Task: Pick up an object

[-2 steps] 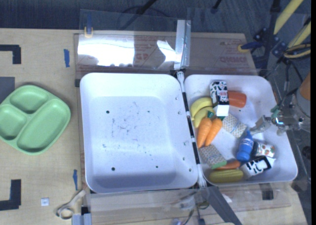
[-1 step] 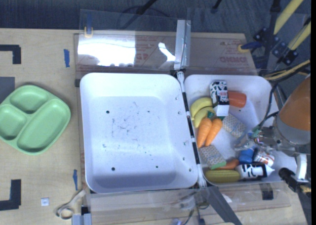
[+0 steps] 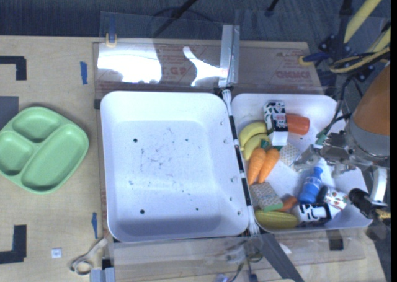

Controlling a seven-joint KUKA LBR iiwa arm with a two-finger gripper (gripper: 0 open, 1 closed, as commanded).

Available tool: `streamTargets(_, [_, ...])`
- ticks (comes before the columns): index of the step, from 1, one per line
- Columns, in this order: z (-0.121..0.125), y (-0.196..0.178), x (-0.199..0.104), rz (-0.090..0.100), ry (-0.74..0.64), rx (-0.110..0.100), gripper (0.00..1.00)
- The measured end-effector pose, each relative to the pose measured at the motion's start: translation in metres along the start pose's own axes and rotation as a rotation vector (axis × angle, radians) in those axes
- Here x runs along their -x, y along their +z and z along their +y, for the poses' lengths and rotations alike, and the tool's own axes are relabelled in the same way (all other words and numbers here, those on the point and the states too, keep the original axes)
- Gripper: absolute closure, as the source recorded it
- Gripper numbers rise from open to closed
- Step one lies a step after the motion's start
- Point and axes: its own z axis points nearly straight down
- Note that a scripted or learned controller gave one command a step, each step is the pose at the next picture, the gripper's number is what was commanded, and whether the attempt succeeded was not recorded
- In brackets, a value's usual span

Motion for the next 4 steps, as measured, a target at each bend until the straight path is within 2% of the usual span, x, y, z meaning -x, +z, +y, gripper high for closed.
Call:
streamTargets(1, [-0.007,0.081,0.034,0.001,0.017,0.010,0.00])
streamTargets(2, [-0.005,0.072,0.035,0.001,0.019,0.011,1.00])
streamTargets(3, [-0.009,-0.013,0.049,0.000,0.138,0.001,1.00])
streamTargets(4, [0.038,-0.038,0.005,-0.001,0.034,0.002,1.00])
